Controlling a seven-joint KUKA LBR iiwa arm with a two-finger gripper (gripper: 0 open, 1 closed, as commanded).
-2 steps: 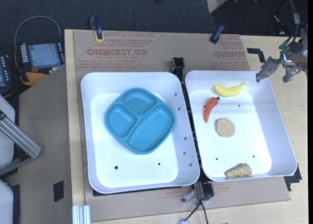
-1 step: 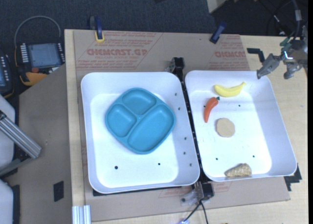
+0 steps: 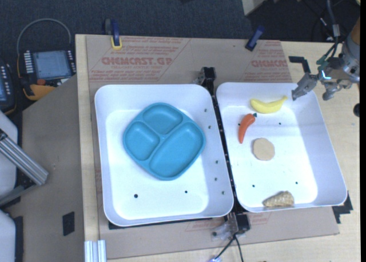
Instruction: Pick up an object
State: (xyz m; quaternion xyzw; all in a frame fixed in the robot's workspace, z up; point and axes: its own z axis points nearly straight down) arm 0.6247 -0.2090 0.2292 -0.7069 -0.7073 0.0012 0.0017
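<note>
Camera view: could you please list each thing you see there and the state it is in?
Gripper: open, holding nothing, above the right bin's far right corner.
Banana: lying flat in the right bin, untouched.
Chili pepper: lying just below the banana.
Round biscuit: lying flat mid-bin.
Bread piece: resting at the near wall.
Blue divided plate: right side up in the left bin.

One fixed camera above the bench (image 3: 171, 55), looking down at a slant, far enough back to take in both white bins (image 3: 108, 158) side by side, floor beyond the far edge, arm entering from the right
</note>
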